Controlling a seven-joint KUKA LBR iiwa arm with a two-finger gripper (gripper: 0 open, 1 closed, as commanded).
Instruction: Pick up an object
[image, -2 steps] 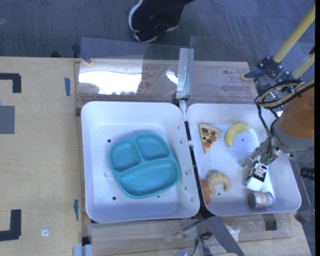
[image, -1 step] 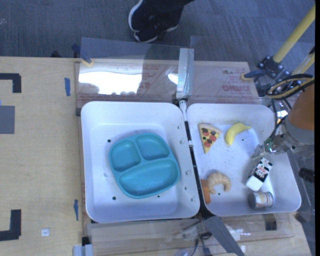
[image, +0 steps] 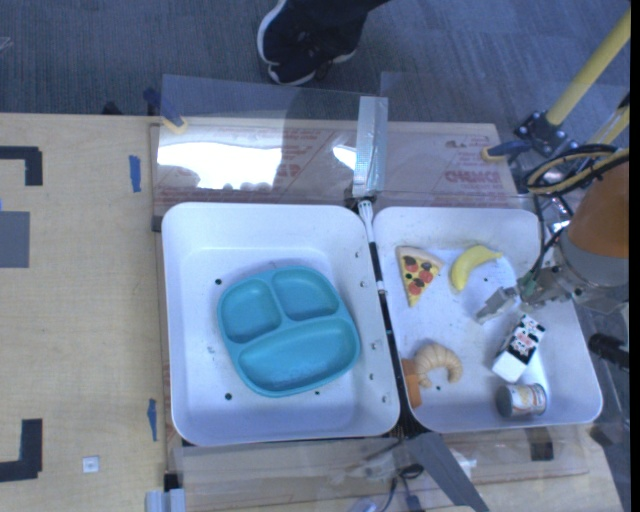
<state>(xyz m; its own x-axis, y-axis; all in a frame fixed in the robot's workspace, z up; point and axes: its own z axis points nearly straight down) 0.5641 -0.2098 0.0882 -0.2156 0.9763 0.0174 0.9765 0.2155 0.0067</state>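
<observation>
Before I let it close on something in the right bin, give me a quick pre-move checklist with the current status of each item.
1. Gripper inside the right bin: ok.
2. Nothing between the fingers yet: ok.
3. Fingers spread enough to take an object: ok, they look parted.
4. Nearest targets, banana and milk carton, free of the fingers: ok, apart from both.
5. Gripper centred over one object: not ok, it sits between them.
6. Height above the bin floor: cannot tell.
</observation>
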